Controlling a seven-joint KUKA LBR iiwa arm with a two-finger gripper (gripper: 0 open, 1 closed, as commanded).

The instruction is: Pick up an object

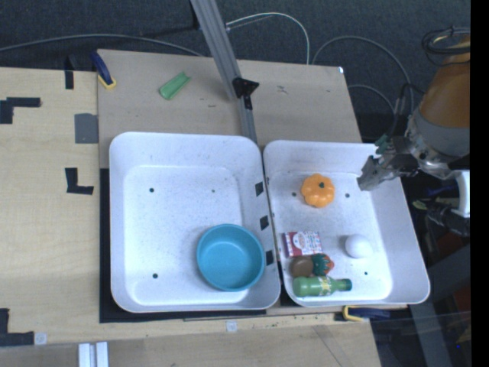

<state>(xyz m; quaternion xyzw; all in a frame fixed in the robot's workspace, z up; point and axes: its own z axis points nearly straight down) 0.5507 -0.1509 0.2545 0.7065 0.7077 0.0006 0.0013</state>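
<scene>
gripper (372, 176) over right bin's (397, 228) far right edge, finger state cannot be told, orange pumpkin (318, 190) nearby, blue bowl (229, 256) in left bin (134, 205)

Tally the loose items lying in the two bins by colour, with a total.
Blue: 1, the bowl in the left bin
Orange: 1, the small pumpkin
White: 1, the ball
Green: 1, the bottle
Red and white: 1, the packet
Brown, red and green: 1, a small item I cannot identify
Total: 6

No legible text or labels.
</scene>
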